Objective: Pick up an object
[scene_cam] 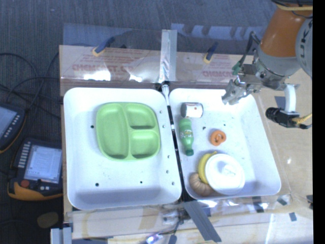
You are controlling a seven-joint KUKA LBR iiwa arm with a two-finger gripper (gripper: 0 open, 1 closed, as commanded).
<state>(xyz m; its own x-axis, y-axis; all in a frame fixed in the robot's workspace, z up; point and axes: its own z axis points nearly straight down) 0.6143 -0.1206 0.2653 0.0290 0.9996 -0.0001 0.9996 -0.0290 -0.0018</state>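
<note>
My gripper hangs over the far right corner of the right bin, with nothing seen between its fingers. Below it in the bin lie a small grey-and-white can on its side, a green bottle along the left wall, and a small orange ring near the middle. At the front sit a white bowl, a yellow banana curved around its left side, and a brown pastry. The can is roughly a hand's width left of the gripper.
The left bin holds a green divided plate. A clear divider wall rises behind the bins' shared edge. A tablet and a pendant lie on the floor at the left.
</note>
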